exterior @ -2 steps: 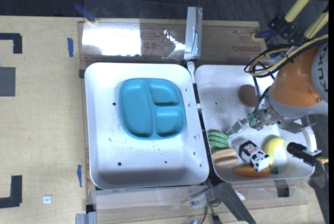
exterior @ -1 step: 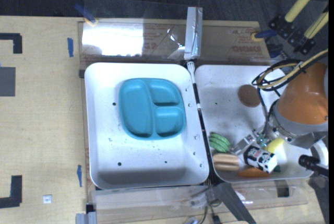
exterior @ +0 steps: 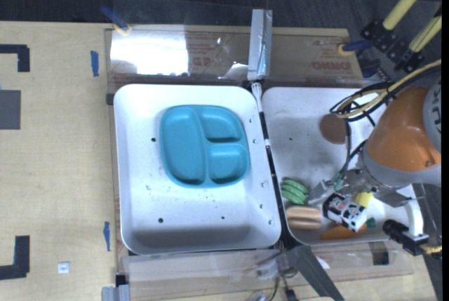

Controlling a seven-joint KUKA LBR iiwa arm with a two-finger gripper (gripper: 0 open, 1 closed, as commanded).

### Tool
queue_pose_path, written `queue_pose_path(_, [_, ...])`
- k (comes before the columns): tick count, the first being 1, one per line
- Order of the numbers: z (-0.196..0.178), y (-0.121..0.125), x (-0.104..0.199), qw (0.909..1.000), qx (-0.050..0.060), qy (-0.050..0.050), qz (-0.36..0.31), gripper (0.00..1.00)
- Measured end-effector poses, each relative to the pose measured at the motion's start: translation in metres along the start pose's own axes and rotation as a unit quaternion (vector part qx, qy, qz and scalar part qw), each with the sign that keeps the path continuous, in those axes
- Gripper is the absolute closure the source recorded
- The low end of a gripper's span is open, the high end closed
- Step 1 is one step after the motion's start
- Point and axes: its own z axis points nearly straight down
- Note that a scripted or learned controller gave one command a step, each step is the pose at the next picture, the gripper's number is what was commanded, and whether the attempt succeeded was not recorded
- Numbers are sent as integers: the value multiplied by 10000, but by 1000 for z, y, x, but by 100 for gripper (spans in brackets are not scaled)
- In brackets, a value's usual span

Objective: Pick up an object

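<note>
Two white bins sat side by side; the left bin (exterior: 133, 152) held a blue divided tray (exterior: 205, 145), the right bin (exterior: 295, 117) a cluster of small items at its near edge: a green object (exterior: 295, 189), a tan bun-like piece (exterior: 303, 217), an orange piece (exterior: 337, 231). The gripper (exterior: 345, 208) hung low over this cluster; whether it held anything, I could not tell. Judgement: a good grasp would centre on one item, clear of the bin wall.
</note>
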Motion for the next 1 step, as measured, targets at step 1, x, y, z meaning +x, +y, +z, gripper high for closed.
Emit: queue_pose_path(1, [-9,2,-1,10000,-14,10,10,100])
